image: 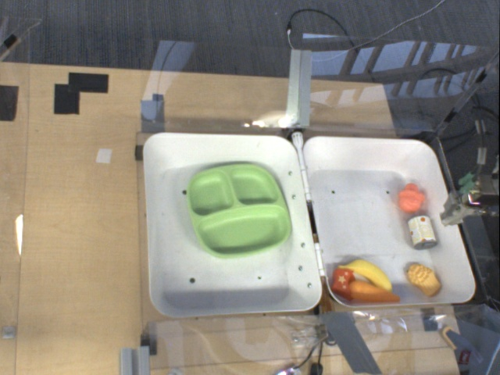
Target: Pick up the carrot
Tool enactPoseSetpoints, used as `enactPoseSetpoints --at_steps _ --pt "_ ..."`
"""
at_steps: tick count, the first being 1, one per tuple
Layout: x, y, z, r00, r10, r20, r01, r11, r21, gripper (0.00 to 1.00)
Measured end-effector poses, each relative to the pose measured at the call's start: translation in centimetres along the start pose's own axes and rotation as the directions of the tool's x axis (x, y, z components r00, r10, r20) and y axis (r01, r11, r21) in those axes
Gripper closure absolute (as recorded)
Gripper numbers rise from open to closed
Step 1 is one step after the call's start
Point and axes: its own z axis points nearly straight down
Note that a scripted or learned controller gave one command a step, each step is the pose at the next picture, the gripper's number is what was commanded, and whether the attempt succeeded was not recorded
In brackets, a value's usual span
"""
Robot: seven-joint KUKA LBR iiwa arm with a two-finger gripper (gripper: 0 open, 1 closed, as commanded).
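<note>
Carrot (373, 293) lies lengthwise along the right bin's (367, 170) front wall, left of my gripper (461, 208), whose grip I cannot tell.

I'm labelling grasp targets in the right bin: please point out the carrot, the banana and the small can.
carrot (373, 292): camera view, middle of its orange body.
banana (369, 273): camera view, middle of the yellow curve.
small can (423, 232): camera view, its white side.
</note>
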Motion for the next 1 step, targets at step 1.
enactPoseSetpoints --at_steps 1 --pt "0.01 0.25 -0.91 1.0 -0.003 0.001 0.003 1.0 -0.002 1.0"
